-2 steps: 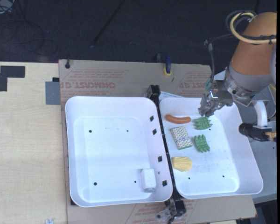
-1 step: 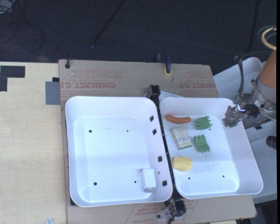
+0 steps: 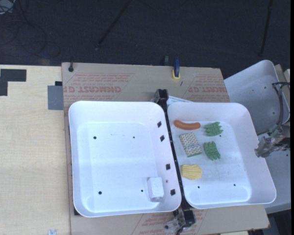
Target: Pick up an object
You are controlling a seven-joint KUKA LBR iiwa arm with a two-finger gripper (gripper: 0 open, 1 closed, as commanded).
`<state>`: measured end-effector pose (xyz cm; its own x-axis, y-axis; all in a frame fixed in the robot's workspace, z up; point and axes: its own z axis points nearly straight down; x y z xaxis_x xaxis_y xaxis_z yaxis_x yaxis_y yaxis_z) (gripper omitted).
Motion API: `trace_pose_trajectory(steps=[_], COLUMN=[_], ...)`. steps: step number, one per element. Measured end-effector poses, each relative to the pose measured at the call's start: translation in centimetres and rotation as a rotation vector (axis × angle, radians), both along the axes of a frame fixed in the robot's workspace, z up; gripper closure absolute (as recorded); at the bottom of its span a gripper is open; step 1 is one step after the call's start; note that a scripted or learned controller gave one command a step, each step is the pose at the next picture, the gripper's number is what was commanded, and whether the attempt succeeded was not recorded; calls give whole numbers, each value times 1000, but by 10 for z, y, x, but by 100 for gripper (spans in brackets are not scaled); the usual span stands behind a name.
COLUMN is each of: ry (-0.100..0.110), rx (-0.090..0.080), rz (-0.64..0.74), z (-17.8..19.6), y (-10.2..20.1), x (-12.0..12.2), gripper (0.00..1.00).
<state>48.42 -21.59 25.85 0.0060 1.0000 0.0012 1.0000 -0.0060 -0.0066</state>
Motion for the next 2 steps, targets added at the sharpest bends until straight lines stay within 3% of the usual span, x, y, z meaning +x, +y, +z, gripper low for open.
trace_pose_trajectory(steps=[1,2], ry=[-17,1], rx=[-6,3], rz=[10,12], z=[101,50], y=[2,75], x=[51,35], gripper=[100,100])
